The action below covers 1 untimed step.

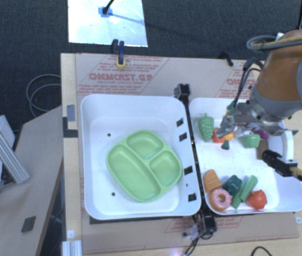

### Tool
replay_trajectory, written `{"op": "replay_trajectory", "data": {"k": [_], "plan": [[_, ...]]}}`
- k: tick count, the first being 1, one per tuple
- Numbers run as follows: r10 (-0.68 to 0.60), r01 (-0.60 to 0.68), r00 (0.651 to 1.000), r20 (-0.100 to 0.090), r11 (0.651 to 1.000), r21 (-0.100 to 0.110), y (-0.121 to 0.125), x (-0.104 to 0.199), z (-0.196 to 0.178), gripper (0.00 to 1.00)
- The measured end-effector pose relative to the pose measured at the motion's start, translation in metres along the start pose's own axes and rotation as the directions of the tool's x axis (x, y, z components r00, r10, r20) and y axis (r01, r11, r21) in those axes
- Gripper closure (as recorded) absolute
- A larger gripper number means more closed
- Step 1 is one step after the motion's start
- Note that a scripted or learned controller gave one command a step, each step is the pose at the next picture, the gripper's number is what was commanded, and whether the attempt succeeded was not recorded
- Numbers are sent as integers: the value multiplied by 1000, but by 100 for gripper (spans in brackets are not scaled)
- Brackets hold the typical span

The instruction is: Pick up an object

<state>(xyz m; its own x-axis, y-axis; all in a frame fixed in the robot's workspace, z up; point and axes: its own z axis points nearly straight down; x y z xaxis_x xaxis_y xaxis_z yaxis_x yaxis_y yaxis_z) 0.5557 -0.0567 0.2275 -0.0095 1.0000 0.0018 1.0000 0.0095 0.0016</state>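
Red lettering is showing on the brown board under the two bins; it appears to read "CHEMCAST GP", repeated in a second patch near the arm, where it is partly covered and harder to make out. No other writing is legible.

Two white bins are sitting side by side. The left bin is holding one light green plate with three compartments, lying flat and slightly off to the bin's near right part.

The right bin is holding a scatter of toy food. Along its near edge one orange piece, one pink doughnut, one dark green piece, one long green piece and one red tomato are lying close together, some touching. Further back one green pepper is lying near the divider, with a small red piece just beside it, and a pale green piece is lying to the right.

The gripper is reaching down into the back of the right bin, between the green pepper and the pale green piece. A small orange piece is sitting right at its tips, but I cannot tell how wide the jaws are standing or whether they are clasping it.

One blue and yellow clamp is gripping the board's far edge.
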Motion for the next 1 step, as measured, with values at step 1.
{"op": "replay_trajectory", "data": {"k": [1], "plan": [[-1,1,1000,0,1000,-1,10,53,-4,100]]}}
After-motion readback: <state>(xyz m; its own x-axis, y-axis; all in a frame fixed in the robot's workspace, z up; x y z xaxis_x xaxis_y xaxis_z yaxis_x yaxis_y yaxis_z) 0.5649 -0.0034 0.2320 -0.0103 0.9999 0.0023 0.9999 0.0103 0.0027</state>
